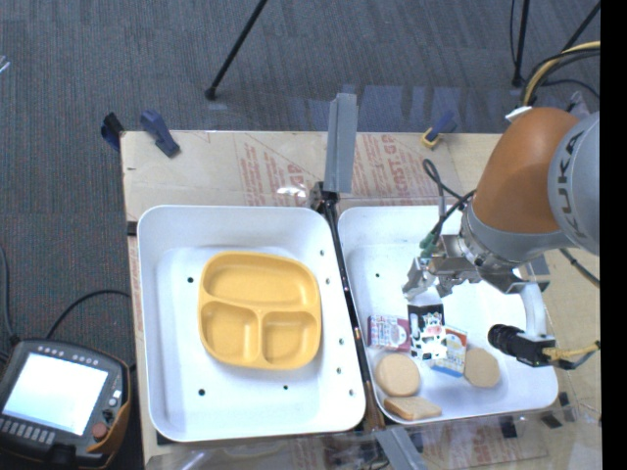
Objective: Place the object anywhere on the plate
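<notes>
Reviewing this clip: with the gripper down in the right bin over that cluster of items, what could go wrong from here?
1. The milk carton sits tightly among a pink carton and cookies, so the gripper may snag a neighbour or miss.
2. The yellow plate lies in the left bin; the carry must clear the rims between the bins, where a weak grip may drop the item.

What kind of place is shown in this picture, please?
Probably a robotics lab: a grey arm works over two white bins on a plywood bench, with a teach pendant and tripod legs on grey carpet.
</notes>
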Motion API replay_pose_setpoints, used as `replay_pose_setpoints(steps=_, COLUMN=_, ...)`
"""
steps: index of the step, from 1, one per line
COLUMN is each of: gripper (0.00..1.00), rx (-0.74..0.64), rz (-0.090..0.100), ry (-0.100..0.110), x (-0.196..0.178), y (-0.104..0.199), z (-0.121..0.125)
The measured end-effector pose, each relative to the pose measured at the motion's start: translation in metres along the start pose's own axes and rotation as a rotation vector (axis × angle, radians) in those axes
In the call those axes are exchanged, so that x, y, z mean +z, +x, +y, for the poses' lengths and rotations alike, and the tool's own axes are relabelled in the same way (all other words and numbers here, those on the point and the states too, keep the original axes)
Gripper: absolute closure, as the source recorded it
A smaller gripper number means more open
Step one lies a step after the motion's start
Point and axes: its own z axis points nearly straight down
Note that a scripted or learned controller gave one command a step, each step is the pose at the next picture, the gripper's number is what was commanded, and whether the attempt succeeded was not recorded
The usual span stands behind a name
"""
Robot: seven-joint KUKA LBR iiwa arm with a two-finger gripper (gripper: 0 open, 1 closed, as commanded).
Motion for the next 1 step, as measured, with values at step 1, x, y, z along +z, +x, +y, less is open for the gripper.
replay_pose_setpoints(steps=1, gripper=1.0, rx=-0.008, rz=-0.002, ry=0.005, x=0.0158, y=0.0669, z=0.0034)
